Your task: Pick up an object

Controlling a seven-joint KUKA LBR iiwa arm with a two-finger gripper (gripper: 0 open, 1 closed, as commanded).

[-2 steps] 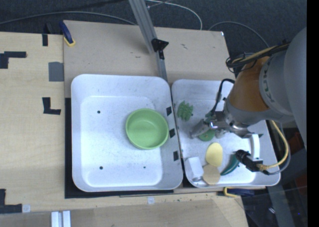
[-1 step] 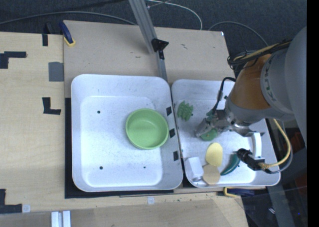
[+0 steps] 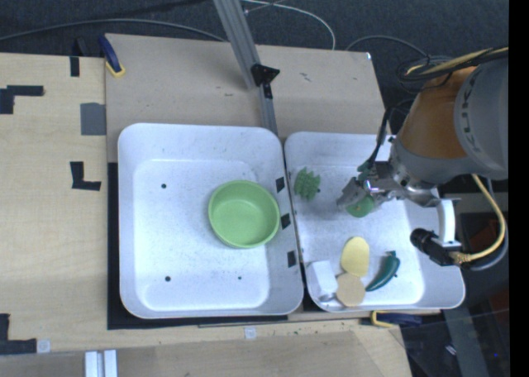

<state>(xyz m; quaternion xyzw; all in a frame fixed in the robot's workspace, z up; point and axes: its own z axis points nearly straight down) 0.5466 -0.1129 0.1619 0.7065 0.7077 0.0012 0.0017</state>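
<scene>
We see our hand (image 3: 357, 199) low in the right bin (image 3: 331, 152), touching a small green object (image 3: 361, 207), and cannot tell whether it grips.

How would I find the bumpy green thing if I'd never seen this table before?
Look at the right bin of the two white bins. Go to its upper left part, close to the wall it shares with the left bin; the bumpy green toy lies there alone. The light green bowl is round and smooth, and the dark green pepper is long and curved, but this one is small and knobbly.
</scene>
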